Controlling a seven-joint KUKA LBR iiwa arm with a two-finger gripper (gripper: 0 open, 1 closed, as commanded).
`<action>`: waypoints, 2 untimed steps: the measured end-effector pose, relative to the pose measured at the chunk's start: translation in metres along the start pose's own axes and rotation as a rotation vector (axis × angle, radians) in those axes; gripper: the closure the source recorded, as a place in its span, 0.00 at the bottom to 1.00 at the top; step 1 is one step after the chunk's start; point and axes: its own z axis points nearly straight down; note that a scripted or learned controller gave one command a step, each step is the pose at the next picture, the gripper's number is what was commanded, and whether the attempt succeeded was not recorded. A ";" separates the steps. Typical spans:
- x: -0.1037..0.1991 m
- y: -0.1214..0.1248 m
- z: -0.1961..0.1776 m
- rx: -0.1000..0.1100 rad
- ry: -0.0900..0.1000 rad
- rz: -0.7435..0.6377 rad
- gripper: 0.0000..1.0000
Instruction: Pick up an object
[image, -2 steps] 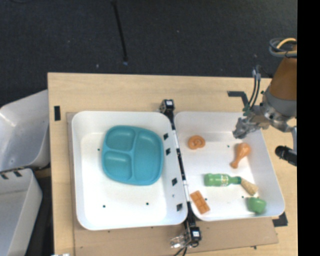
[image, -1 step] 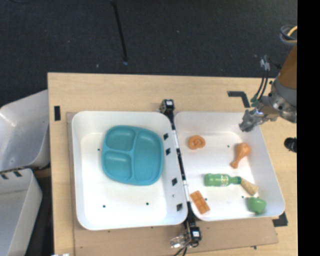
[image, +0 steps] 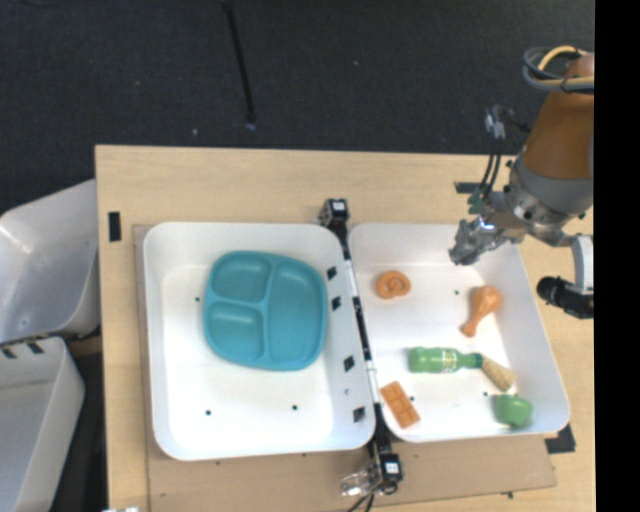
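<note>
Dark speckled flooring is seen behind a pale wooden bench (image: 120, 190), on which two shallow white bins are set side by side, joined along a black-clipped seam. Within the left bin (image: 170, 400) a teal plate (image: 266, 308) with three compartments is laid flat, slightly toward the upper middle. Within the right bin (image: 430, 250) several small objects are scattered apart from one another: an orange spiral pastry (image: 393, 285) near the upper left, an orange-tan drumstick (image: 481, 308) lying at a slant toward the right side, a green bottle (image: 444, 360) laid on its side with a pale label and a yellow end, a cream-coloured cone-shaped piece (image: 499, 375) just beside the bottle's yellow end, a rounded green item (image: 513, 410) near the lower right corner, and an orange ridged block (image: 400, 404) near the lower left corner, close to the seam. The grey arm with its orange band (image: 560, 140) is seen reaching in from the right, and the gripper (image: 468, 247) is positioned above the upper right part of the right bin, well apart from every object; nothing is seen between its fingers, and whether they are apart or together cannot be told
</note>
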 end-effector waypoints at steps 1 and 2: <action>0.057 0.005 0.008 0.002 0.000 0.000 1.00; 0.113 -0.008 0.007 0.002 0.000 0.000 1.00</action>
